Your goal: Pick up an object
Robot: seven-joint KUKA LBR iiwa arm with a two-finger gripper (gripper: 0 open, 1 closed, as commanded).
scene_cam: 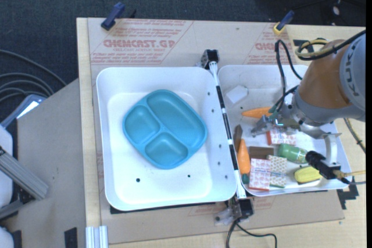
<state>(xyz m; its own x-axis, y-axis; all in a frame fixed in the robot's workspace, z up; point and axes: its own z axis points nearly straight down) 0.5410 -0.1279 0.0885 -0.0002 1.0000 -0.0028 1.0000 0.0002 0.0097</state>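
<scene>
The right bin (256,71) holds several small items. Among them are a white block (236,94), an orange carrot (254,113) lying crosswise, a second carrot (243,158) along the left wall, a green bottle (292,153), a yellow piece (306,176) and a red-and-white packet (261,173). My gripper (273,121) is low in the middle of this bin, at the right end of the crosswise carrot and just above a small red-and-white packet (282,137). The grey and orange arm (325,87) covers the bin's upper right part.
The left bin (106,125) holds a blue divided plate (164,128). A black hinged divider (220,107) runs between the two bins. A brown bar (260,151) lies beside the second carrot. Cables (290,55) hang near the arm.
</scene>
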